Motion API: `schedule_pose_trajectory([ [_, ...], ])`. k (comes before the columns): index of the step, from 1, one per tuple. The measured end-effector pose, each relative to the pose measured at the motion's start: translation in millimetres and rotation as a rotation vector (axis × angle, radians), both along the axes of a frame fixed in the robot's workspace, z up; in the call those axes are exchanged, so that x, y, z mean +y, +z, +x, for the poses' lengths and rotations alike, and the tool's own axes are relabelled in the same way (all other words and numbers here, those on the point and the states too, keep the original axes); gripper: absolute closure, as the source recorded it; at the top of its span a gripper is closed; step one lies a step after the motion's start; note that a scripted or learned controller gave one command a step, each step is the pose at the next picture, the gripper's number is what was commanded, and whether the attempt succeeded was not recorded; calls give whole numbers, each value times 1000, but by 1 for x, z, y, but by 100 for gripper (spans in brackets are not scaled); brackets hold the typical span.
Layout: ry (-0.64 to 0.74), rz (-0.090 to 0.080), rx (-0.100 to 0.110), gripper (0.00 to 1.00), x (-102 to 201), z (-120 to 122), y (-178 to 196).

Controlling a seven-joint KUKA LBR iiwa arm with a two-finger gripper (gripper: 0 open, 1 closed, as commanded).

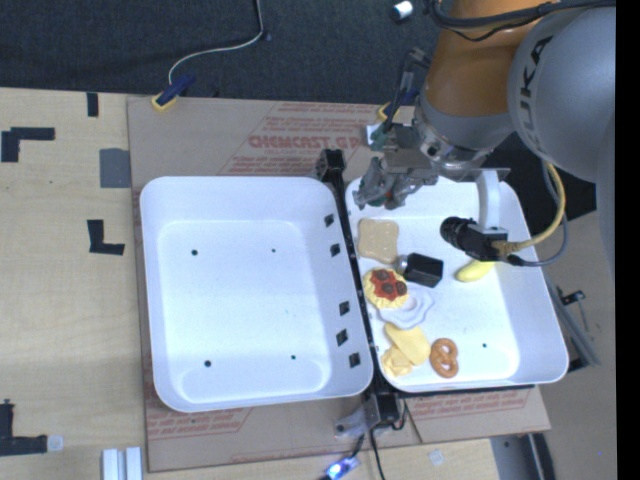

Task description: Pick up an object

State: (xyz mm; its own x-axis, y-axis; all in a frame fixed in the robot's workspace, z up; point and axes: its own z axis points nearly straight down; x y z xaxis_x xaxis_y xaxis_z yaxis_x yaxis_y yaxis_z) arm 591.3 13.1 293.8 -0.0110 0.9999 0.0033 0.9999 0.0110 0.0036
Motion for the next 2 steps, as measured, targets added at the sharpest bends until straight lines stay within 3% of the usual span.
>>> schedule_pose_trajectory([
  [1, -5, -1, -1, 100, 27, -55, 72],
  [2, -2, -3, 14, 100, 100, -111, 17],
])
